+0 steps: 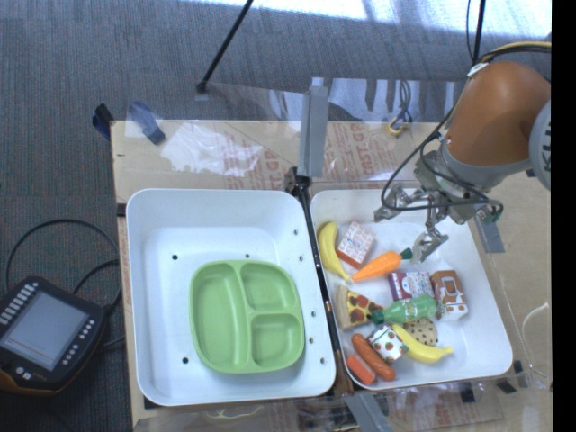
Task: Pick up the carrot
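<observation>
Here the carrot [378, 265] is lying in the right bin [493, 318], slanting with its orange point toward the bin's left wall and its green top toward me. My gripper [430, 243] is hanging just beside that green end, up and to its right, with nothing between my fingers; I cannot tell how far apart they are standing. Just left of the carrot a small red and white box [356, 243] is sitting, and beyond that a banana [329, 250] is curving along the bin wall. Below the carrot a pizza slice [358, 307] is lying, with a green bottle [407, 310] beside it pointing toward the carrot's lower right. Two little cartons [430, 292] are standing to the carrot's right, below my fingers. Farther below the carrot, a die [387, 342], a second banana [423, 347] and two sausages [371, 360] are crowding the near corner. Well left of the carrot, the left bin [157, 241] is holding a green divided plate [247, 317].
</observation>
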You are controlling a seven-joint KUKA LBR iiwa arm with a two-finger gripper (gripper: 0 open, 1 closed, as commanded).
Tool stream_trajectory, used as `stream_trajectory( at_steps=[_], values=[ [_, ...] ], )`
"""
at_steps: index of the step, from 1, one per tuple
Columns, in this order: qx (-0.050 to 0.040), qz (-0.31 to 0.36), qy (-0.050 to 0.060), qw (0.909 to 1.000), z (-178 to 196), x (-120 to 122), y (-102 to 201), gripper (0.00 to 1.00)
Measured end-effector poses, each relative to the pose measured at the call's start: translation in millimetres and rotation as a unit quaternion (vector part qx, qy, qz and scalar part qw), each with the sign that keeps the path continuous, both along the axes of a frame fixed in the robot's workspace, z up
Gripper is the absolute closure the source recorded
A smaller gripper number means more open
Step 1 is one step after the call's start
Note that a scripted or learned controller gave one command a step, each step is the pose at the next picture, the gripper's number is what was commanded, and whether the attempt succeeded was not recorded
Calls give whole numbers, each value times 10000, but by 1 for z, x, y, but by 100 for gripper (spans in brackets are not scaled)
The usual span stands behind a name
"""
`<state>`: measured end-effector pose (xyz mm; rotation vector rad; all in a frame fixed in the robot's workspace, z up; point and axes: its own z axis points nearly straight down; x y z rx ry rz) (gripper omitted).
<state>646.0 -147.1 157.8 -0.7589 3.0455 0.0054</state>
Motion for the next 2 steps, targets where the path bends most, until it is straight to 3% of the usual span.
stream_trajectory(
  at_steps=[1, 2],
  values=[
    [26, -34, 0, 10000, -57, -47, -59, 0],
    [5, 1411, -21, 9900, -30, 0, -61, 0]
  ],
)
